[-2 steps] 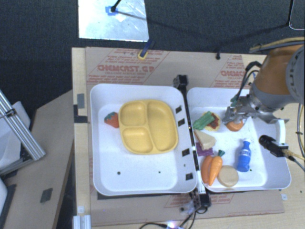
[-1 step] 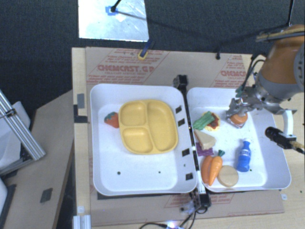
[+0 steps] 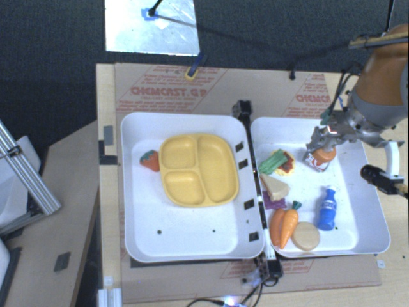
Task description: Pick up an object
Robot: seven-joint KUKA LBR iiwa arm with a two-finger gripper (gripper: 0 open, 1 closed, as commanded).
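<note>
My gripper point(image 3: 321, 142) hangs low over the back of the right bin point(image 3: 370, 235), right above a small orange and white object point(image 3: 323, 158) and touching or nearly touching it. That object lies on the bin floor, partly hidden under the gripper. Nearby in the same bin lie a green and red vegetable piece point(image 3: 277, 162), a sandwich wedge point(image 3: 275, 186), a purple piece point(image 3: 276, 203), an orange carrot point(image 3: 284, 226), a round beige biscuit point(image 3: 305, 236) and a blue bottle point(image 3: 327, 208).
The left bin point(image 3: 137, 235) holds a yellow divided plate point(image 3: 197, 169) and a red strawberry point(image 3: 150, 160) beside its left rim. A black divider point(image 3: 252, 171) runs between the bins. A black part point(image 3: 382, 179) sticks out over the right bin's right rim.
</note>
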